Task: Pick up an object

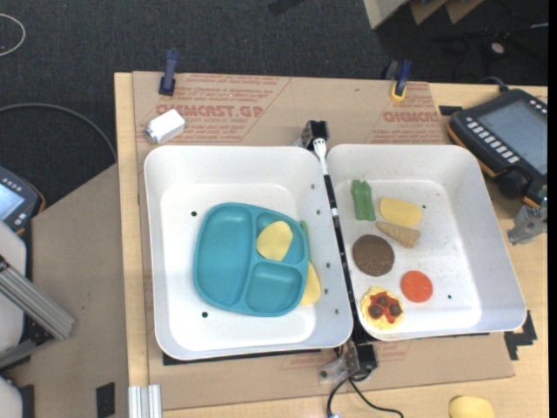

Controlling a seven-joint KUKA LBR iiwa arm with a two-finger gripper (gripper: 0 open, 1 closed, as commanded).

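Observation:
The right bin [452,168] holds several toy foods: a green piece [362,199], a yellow piece [399,211], a tan wedge [398,232], a brown round patty [373,253], a red-orange disc [417,286] and a small pizza-like round [383,307]. In the left bin [174,190] lies a teal divided plate [239,259] with a yellow piece [275,240] on it. Another yellow piece [311,286] pokes out from beside the plate's right edge.
A black strip [329,200] runs along the seam between the bins. A white block [165,126] lies on the cardboard at back left, and a grey handheld pendant [505,133] sits at the right. Blue clamps [169,70] hold the back edge of the board.

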